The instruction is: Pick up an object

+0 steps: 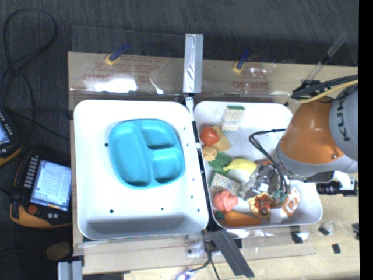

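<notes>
The right bin (303, 214) holds a heap of toy food: a red tomato (209, 135), a yellow banana-like piece (241, 165) on green leaves, a pink-red piece (224, 200), an orange carrot (240, 218), a checkered packet (231, 119) and a small orange-and-white box (291, 199). My gripper (263, 186) hangs low over the bin's front middle, just right of the yellow piece and above a brown-and-yellow toy (260, 204). The orange wrist band and grey arm sit above it to the right. Wrist hardware and cables hide the fingertips.
The left bin (93, 209) holds a blue divided tray (147, 152). A metal divider post (193, 63) stands at the back between the bins. A handheld pendant (41, 186) and cables lie off the bench at the left.
</notes>
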You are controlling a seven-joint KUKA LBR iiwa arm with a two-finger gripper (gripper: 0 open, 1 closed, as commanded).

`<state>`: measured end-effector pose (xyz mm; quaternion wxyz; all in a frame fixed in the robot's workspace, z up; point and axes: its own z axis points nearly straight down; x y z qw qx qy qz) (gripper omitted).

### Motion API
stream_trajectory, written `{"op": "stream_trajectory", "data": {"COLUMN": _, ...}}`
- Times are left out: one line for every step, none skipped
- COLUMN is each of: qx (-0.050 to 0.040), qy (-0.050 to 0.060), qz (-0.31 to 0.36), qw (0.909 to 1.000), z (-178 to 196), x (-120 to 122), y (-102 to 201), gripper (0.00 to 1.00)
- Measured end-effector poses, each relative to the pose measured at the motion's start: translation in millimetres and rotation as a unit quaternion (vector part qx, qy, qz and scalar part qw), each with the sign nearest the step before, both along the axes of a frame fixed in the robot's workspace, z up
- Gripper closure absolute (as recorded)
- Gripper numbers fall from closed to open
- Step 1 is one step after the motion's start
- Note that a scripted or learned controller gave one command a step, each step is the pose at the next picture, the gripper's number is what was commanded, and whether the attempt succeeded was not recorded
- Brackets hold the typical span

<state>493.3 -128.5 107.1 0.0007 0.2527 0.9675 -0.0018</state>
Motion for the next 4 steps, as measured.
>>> {"op": "stream_trajectory", "data": {"qx": 0.0006, "qy": 0.0, "qz": -0.094, "qw": 0.9956, "z": 76.6, "x": 42.1, "y": 38.1, "gripper": 1.0}}
{"op": "stream_trajectory", "data": {"qx": 0.0008, "qy": 0.0, "qz": -0.071, "qw": 0.9975, "z": 101.3, "x": 69.6, "y": 83.5, "gripper": 1.0}}
{"op": "stream_trajectory", "data": {"qx": -0.0003, "qy": 0.0, "qz": -0.3, "qw": 0.954, "z": 100.9, "x": 119.3, "y": 120.5, "gripper": 1.0}}
{"op": "stream_trajectory", "data": {"qx": -0.0015, "qy": -0.001, "qz": -0.555, "qw": 0.832, "z": 98.8, "x": 118.2, "y": 178.8, "gripper": 1.0}}
